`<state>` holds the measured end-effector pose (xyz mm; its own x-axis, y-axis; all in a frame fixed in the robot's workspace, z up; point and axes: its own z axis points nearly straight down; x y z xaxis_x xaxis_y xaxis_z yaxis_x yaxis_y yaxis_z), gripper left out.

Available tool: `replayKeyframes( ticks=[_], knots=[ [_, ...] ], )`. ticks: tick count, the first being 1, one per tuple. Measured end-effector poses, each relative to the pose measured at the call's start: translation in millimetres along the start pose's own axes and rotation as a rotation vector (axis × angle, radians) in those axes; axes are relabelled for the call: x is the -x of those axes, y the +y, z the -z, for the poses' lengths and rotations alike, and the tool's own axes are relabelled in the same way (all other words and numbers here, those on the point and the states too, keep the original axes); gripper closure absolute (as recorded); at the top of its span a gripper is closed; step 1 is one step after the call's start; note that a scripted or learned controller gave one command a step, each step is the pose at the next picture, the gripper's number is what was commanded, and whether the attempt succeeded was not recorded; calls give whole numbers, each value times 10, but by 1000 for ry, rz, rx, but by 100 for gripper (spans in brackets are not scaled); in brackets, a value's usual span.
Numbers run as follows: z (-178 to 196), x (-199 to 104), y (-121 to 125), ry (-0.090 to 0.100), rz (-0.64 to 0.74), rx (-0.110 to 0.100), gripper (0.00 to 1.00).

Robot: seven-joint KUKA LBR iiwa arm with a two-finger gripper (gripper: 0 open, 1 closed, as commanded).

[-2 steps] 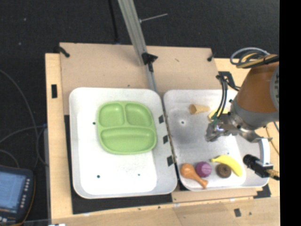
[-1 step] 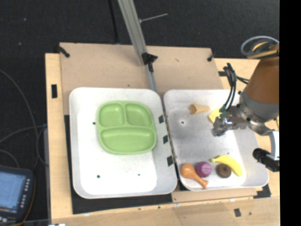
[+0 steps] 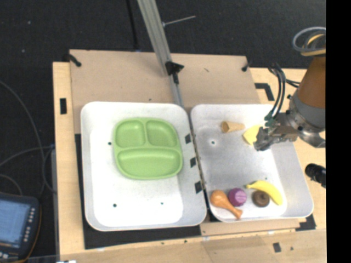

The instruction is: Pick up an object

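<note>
Nearest the lens, along the front edge of the right bin [image 3: 285, 163], sits a row of small items: an orange pear-shaped piece [image 3: 225, 201] at the front-left corner, a purple round thing [image 3: 237, 196] touching it on its right, then a dark brown ring, doughnut-like [image 3: 261, 199], and a banana [image 3: 267, 190] curving over and just beside the ring. All four lie on the bin floor, well apart from the arm.

Further back in the same bin, a tan wedge [image 3: 232, 127] lies near the back wall, and a pale yellow piece [image 3: 252, 135] sits just right of it. The gripper [image 3: 263, 142] hangs over the right bin w/ its tip right at the yellow piece, approx. touching or overlapping it from this angle (contact vs. hovering can't be told). Fingers are dark and blurred against the bin; can't tell if they're spread or closed, and nothing is seen held between them.

Arm [image 3: 312, 92] comes in from the right, orange band above the grey wrist, cables looping at its back.

Left bin [image 3: 93, 163] holds a green divided plate [image 3: 148, 148], three compartments, lying flat toward the bin's back half. A metal pole [image 3: 156, 32] slants up from between the bins at the back. Both bins rest on a tan board [image 3: 131, 75]. A screen device [image 3: 16, 223] sits at bottom-left, off the bench.
</note>
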<state>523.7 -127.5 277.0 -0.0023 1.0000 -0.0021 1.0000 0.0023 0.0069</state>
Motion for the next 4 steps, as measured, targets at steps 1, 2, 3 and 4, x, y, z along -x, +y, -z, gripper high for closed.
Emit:
replayKeyframes(
  ticks=[1,2,3,4],
  knots=[
    [3,-473,338,2,5,-4,100],
    [-190,-958,610,2,4,-6,100],
    [-359,-1427,857,2,4,-6,100],
    [-285,-1824,1077,3,4,-4,100]
  ],
)
